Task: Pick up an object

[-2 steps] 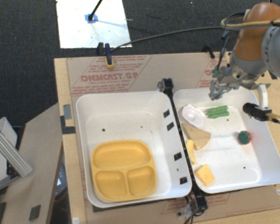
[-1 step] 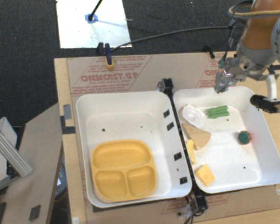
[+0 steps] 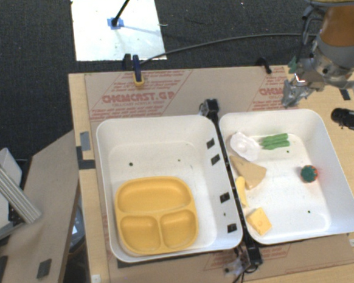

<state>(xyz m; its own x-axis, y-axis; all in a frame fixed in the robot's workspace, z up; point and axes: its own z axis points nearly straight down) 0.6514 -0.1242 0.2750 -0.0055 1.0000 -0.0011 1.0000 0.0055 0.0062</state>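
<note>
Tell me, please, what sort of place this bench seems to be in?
Probably a robotics lab: a robot arm reaches over two white bins holding toy food, like the yellow tray, on a board.

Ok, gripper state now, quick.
Gripper: cannot be told. It hangs over the back rim of the right bin, clear of the items inside.

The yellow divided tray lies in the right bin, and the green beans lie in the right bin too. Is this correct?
Not quite. In the camera view the yellow divided tray lies in the left bin, not the right one. The green beans do lie in the right bin.
</note>
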